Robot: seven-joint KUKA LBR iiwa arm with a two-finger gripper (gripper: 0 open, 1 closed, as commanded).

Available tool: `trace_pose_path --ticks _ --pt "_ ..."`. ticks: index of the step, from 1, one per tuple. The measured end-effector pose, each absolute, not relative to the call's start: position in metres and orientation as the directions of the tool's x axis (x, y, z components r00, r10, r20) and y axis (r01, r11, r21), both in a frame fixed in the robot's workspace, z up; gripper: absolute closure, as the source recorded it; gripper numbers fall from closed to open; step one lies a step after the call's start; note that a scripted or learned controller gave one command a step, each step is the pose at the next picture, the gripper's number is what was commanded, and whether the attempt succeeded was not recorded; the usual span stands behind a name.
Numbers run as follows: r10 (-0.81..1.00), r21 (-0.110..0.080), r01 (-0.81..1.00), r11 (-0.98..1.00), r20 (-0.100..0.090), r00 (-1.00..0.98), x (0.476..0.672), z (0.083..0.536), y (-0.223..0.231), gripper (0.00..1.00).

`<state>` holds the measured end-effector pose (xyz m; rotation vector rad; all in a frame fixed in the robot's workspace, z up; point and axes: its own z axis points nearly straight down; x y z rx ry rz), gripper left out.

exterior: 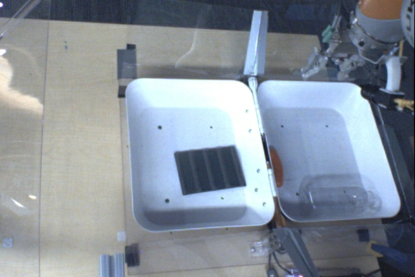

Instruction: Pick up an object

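Clear bottle (338, 195) lies lengthwise along the right bin's (324, 91) near wall, well below the claw (322, 65); whether it is clenched, I cannot tell.

We can read no text, label, brand, number or sign anywhere here. The two white bins, the left bin (139, 139) and the right bin (376, 139), carry no markings we can make out. The dark ribbed mat (209, 169) in the left bin shows only grooves, and the clear plastic bottle (337, 196) in the right bin bears no label that we can read.
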<state>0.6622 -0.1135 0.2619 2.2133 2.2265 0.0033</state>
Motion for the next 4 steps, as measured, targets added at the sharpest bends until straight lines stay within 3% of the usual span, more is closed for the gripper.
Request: trace_pose_path --ticks 1,2,3,4 --pt "0.981 0.007 0.981 0.193 -0.003 -0.193 0.670 0.303 -0.126 0.00" --pt "0.985 0.002 0.985 -0.171 0.000 0.171 0.628 0.191 -0.150 0.00" --pt "1.000 0.007 1.000 0.014 -0.001 -0.014 0.573 0.095 -0.143 0.00" --pt "1.000 0.006 1.000 0.023 0.000 -0.023 0.666 0.087 -0.125 0.00"
